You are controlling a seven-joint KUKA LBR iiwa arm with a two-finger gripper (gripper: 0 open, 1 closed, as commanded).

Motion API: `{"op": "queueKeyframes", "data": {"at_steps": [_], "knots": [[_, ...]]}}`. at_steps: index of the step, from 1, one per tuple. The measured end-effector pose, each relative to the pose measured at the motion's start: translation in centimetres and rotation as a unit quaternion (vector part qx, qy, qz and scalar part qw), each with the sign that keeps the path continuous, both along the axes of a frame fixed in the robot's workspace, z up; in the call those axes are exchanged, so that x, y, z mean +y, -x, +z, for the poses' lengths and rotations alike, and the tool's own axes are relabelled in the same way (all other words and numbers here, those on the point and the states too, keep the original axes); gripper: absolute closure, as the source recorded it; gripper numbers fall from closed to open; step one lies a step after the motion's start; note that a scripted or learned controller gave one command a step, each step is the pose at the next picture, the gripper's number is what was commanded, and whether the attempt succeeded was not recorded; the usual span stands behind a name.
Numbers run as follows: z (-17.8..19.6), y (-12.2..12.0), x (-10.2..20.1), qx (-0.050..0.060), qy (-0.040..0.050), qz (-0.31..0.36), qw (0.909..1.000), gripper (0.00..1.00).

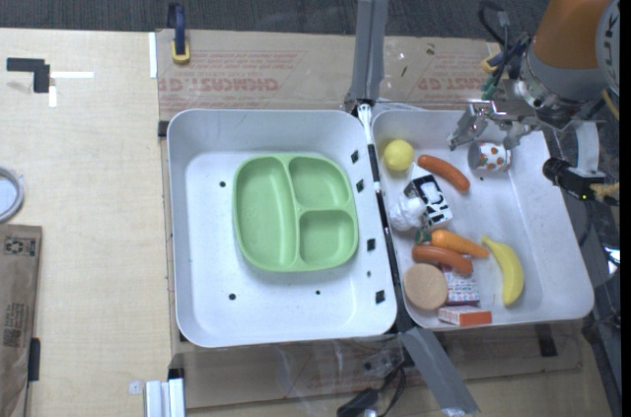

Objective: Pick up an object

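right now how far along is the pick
Early stage. Done: the arm has reached over the right bin, its end effector low at the far end, right by the white ball with red spots. In hand: nothing visibly gripped. Left: close on an object and lift it; the banana, carrot and lemon all lie in the bin.

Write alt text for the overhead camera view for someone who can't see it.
A grey and orange robot arm's gripper hovers over the right bin of toy food, including a banana and lemon. The left bin holds a green divided plate.
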State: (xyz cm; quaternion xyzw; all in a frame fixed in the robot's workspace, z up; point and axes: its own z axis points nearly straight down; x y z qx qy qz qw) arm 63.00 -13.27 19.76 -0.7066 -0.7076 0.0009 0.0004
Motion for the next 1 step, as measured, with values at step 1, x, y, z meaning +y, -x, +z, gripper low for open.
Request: {"op": "queueKeyframes", "data": {"at_steps": [1], "knots": [[-9.84,-0.17,-6.03,-0.006,0.0022,0.027,0.9996,0.0]]}}
